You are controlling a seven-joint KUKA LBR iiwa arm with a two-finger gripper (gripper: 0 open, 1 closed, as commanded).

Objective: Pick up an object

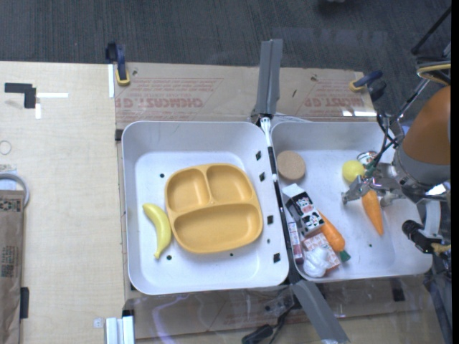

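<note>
Gripper (367,185), fingers spread and holding nothing, poised in the right bin (401,260). The carrot (372,213) lies just below it, the lemon (352,170) just beside. You should centre over the carrot's middle, straddling it crosswise, before closing.

Cardboard sheet (215,92) and clamps (118,67) behind the bins.

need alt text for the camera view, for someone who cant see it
A grey and orange robot arm reaches from the right, its gripper low over a carrot and a yellow ball in the right bin. The left bin holds a yellow divided plate with a banana beside it.
</note>
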